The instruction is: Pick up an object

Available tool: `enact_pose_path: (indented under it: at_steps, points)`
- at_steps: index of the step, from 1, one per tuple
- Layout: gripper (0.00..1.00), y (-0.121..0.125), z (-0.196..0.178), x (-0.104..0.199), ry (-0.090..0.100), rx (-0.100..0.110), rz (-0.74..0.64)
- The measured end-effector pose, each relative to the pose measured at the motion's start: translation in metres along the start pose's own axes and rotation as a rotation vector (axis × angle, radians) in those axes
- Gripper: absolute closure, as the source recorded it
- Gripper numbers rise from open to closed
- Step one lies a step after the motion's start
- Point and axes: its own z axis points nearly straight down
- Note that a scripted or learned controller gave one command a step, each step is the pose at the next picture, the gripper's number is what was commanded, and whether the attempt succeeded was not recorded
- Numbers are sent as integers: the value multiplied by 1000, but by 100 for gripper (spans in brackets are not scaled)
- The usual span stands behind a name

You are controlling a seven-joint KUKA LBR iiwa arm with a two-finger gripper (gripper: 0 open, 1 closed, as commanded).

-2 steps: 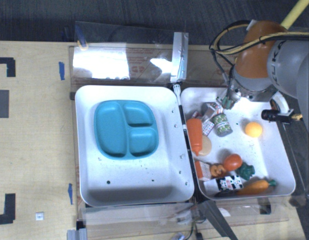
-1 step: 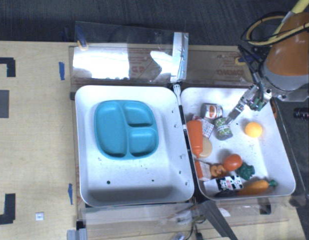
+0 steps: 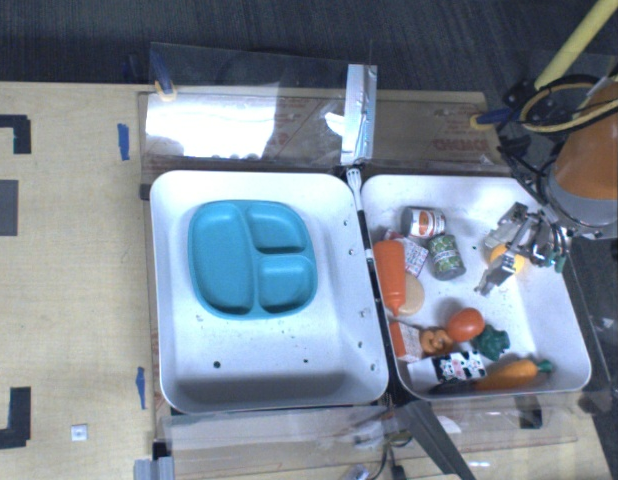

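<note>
The pincer point(image 3: 511, 251) hangs over the upper right part of the right white bin point(image 3: 569, 318), reaching in from the right on the grey arm with its orange band point(image 3: 592, 163). A small orange-yellow piece point(image 3: 509, 260) shows right at its metal fingers point(image 3: 492, 278), but whether the fingers are apart, together or clamped on that piece cannot be told from this angle.

The things to pick from lie in the left and lower parts of the same bin, apart from the pincer. A small red-and-white can point(image 3: 423, 222) lies near the top, with a green-labelled tin point(image 3: 446, 256) just below and to its right. A long orange cylinder point(image 3: 391, 273) lies along the bin's left wall, and a pale tan round piece point(image 3: 413, 294) touches its lower end. Lower down sit a red tomato-like ball point(image 3: 466, 323), a dark green broccoli-shaped toy point(image 3: 492, 343), a black-and-white carton point(image 3: 460, 367) and an orange carrot-shaped toy point(image 3: 511, 373) along the bottom wall.

The left white bin point(image 3: 179, 348) holds a blue plastic divided plate point(image 3: 253, 257), lying flat near its upper middle. Both bins rest side by side on the light wooden table point(image 3: 64, 268).
</note>
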Motion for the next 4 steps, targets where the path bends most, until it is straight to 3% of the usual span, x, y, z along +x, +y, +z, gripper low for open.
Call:
enact_pose_path:
  at_steps: [1,2,3,4]
  points:
    - [0,-10,44,-46,-10,-3,27]
    - [100,-8,32,-48,-19,-7,28]
    - [100,-15,44,-35,-5,-3,-121]
    - [0,-16,45,-35,-4,-2,-120]
